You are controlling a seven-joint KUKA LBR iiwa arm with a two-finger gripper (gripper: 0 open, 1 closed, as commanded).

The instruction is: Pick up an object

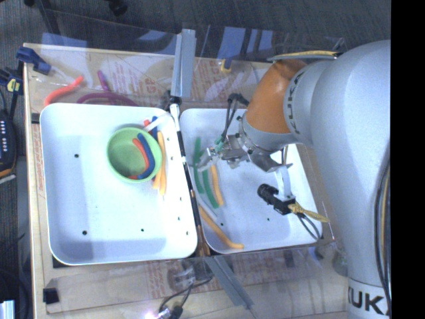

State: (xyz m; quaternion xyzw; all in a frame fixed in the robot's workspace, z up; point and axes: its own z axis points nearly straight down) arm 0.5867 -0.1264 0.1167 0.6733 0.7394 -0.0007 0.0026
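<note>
- Dark carpet surrounds the table [99, 68], whose pale top carries loose orange and purple strips at its far left corner.
- Left bin [80, 211]: a green bowl [133, 155] sits toward its right side with red and blue strips inside it, and orange sticks lean between the bowl and the bin's right wall.
- Right bin [259, 228]: green strips [209, 185] lie near its left wall, with an orange strip [219, 230] running toward the near edge.
- The gripper [222, 153] hangs over the right bin just above the upper end of the green strips; whether anything sits between its tips, or how far apart they stand, I cannot tell.
- For a clean pick, I judge the green strips the nearest target: descend straight, straddle one strip across its narrow width, and stay off the bin wall.
- Grey arm [345, 145] with its orange band fills the right.
</note>
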